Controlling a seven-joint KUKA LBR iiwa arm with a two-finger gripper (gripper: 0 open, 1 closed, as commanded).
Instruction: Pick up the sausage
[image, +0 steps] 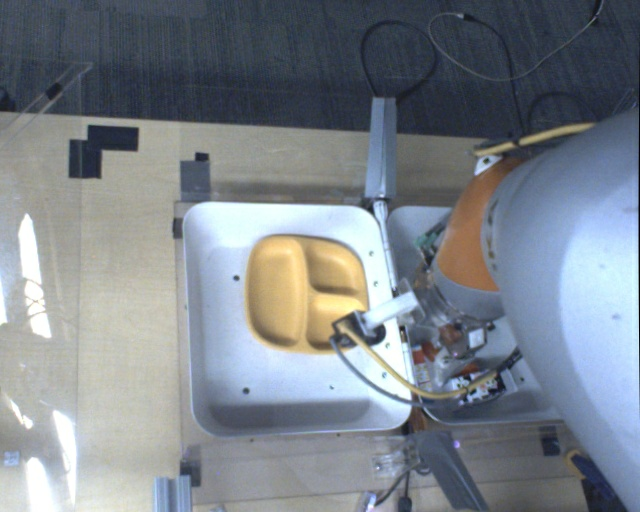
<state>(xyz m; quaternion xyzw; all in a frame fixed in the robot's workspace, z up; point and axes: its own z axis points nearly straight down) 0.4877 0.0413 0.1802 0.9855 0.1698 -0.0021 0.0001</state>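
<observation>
Reaching in from the right of the frame, the grey arm (570, 290) covers most of the right bin (408, 226), its orange band (466, 250) sitting above the bin's upper part. The gripper (446, 346) hangs low over the right bin's left side, close to the wall it shares with the left bin (212, 300). The wrist blocks the view, so I cannot tell whether the gripper is open or closed. A small reddish-brown bit of what looks like the sausage (425, 352) shows in the right bin just beside the gripper, mostly hidden. Whether the two touch cannot be made out. A yellow divided plate (290, 290) lies in the middle of the left bin. Black tape marks (100, 146) sit on the pale bench (120, 330) at upper left.
</observation>
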